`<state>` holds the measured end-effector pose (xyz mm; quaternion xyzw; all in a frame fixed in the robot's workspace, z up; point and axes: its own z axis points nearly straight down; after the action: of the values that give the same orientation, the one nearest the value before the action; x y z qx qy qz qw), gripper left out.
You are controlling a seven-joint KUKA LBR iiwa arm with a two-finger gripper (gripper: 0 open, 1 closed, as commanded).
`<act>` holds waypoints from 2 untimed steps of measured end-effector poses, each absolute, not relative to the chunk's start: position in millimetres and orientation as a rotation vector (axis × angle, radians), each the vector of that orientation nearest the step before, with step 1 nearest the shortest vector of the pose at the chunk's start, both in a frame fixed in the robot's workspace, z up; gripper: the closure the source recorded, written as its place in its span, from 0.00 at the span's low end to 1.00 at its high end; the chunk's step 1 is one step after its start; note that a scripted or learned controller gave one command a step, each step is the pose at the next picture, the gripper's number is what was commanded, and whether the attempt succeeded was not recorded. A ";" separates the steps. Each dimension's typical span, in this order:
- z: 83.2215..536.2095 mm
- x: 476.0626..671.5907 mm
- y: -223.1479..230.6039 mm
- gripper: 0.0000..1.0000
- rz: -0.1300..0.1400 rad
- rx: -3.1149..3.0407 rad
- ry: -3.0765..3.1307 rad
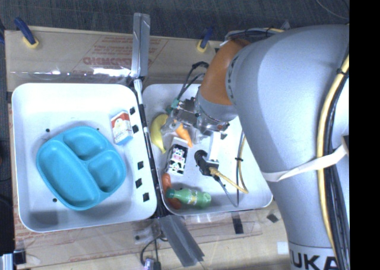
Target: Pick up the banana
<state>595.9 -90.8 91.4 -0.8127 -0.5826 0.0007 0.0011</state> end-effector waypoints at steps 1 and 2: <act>191.7 588.4 -66.9 0.00 0.002 -2.308 -2.129; 90.9 556.0 -94.4 0.00 0.003 -2.276 -2.161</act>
<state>556.0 -94.4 90.9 -0.7252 -0.6885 0.0009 0.0013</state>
